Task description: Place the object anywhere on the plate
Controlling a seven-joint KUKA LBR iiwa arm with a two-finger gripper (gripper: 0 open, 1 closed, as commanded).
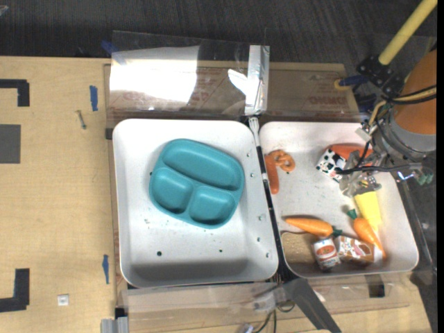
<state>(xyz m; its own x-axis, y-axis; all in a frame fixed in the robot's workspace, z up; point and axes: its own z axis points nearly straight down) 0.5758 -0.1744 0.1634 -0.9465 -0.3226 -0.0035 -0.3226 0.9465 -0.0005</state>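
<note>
Teal plate (pixel 196 181): smooth matt plastic. White bins (pixel 132 255): glossy plastic. Bench (pixel 52 186): matt wood.

plate (pixel 196 182) in left bin (pixel 132 241) | carrot (pixel 309 225) – right bin (pixel 305 141)

A tan wooden counter (pixel 48 207) carries two shallow white plastic bins (pixel 132 207). Black tape marks (pixel 15 92) lie at its left, and a clear plastic sheet (pixel 180 82) lies on its far side.

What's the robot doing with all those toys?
The robot arm's gripper hangs over the right bin, just above a yellow toy. Toy carrots, a shrimp, a black-and-white toy cow and a small carton lie there too. The teal divided plate waits in the left bin with nothing on it yet.
</note>
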